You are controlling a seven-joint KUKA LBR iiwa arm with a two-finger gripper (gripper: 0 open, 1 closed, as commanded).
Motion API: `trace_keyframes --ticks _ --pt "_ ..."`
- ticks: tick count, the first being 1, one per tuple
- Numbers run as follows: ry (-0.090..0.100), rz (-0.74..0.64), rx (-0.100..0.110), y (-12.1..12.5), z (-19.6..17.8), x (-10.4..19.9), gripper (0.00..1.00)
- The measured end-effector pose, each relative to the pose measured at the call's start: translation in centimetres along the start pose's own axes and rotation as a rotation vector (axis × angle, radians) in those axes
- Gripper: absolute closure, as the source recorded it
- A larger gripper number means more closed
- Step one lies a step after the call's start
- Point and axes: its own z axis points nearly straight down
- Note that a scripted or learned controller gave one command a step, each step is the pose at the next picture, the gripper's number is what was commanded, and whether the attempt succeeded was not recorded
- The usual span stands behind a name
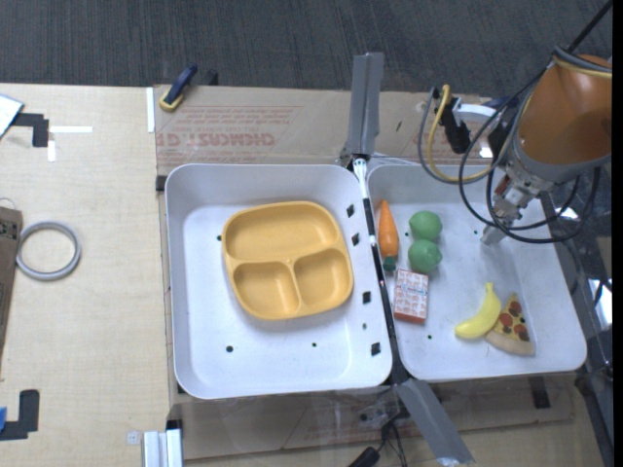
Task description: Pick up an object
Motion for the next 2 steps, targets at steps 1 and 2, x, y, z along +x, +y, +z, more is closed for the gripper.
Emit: trace_keyframes --ticks 1,2 --pt "0.002 -0.402 0.003 0.7 -13.3 1.7 1.0" --pt "-0.002 -0.389 0.002 -3.3 -8.5 -1.6 1.0"
